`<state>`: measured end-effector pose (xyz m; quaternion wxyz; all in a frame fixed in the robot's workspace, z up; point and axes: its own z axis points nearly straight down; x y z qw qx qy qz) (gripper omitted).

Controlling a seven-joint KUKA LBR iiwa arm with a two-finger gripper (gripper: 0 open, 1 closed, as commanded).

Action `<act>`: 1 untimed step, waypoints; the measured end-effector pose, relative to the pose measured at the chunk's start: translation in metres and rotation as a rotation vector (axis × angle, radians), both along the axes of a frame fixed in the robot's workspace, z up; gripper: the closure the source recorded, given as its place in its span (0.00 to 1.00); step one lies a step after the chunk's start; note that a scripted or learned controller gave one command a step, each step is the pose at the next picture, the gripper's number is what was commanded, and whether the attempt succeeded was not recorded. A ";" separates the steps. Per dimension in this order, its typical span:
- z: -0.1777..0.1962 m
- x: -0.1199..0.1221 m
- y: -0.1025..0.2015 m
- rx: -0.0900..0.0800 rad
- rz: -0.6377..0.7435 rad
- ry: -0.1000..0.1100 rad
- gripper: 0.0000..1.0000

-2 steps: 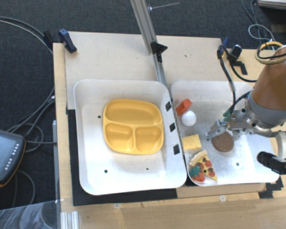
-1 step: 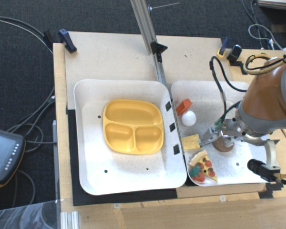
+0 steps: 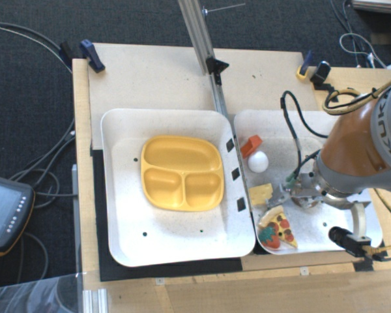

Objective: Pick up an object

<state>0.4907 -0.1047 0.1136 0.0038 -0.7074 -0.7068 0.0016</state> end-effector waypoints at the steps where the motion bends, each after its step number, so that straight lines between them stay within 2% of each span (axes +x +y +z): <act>1: 0.013 0.002 0.000 -0.001 0.002 -0.008 1.00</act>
